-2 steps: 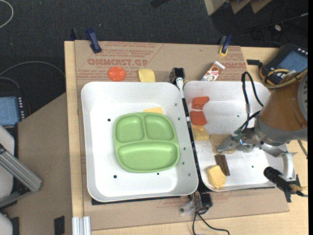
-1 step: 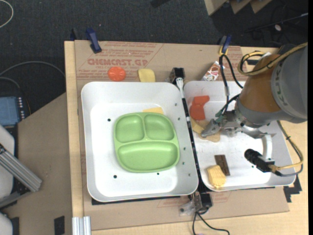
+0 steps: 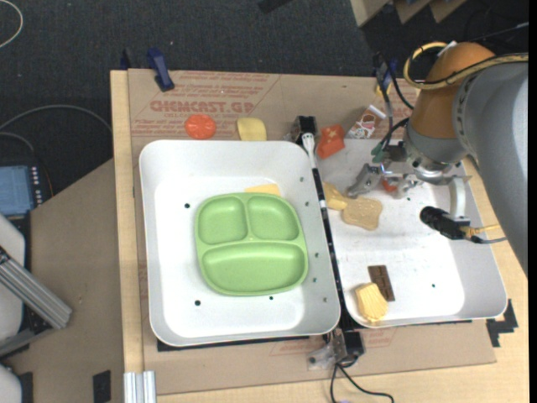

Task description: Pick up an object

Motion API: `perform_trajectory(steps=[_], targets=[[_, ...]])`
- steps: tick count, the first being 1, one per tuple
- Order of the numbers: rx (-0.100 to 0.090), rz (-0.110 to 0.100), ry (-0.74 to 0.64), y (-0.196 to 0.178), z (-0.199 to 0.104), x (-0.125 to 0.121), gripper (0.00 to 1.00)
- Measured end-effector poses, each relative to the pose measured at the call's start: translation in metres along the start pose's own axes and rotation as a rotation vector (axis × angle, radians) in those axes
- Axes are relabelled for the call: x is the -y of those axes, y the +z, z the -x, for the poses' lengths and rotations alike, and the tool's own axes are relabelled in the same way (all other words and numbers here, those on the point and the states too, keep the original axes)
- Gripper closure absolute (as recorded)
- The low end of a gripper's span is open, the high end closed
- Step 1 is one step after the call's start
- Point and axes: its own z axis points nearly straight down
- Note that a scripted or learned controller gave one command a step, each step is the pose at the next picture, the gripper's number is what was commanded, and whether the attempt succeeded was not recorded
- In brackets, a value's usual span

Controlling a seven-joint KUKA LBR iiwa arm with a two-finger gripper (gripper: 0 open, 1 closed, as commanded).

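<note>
We see the gripper (image 3: 367,183) low in the right bin (image 3: 436,284), though we cannot tell how it stands, with a toast (image 3: 362,215) just below it, 1 cheese wedge (image 3: 335,199) to its left, and a green tray (image 3: 250,243) farther left.

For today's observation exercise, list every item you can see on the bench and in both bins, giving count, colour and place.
divided plate: 1, green, middle of left bin
yellow piece: 1, behind the plate, left bin
toast slice: 1, tan, right bin
pale chunk: 1, yellow, right bin's left edge
brown bar: 1, front of right bin
corn-like piece: 1, yellow, front of right bin
round toy: 1, orange, board behind left bin
rounded block: 1, yellow, beside it
red piece: 1, board behind the bins
end effector: 1, grey, above the toast slice
</note>
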Motion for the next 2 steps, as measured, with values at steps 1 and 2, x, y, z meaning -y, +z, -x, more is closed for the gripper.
perform_trajectory(steps=[1, 2], targets=[[0.002, 0.044, 0.011, -0.005, 0.006, 0.038, 0.00], [0.006, 0.050, 0.007, -0.007, 0.040, -0.029, 0.00]])
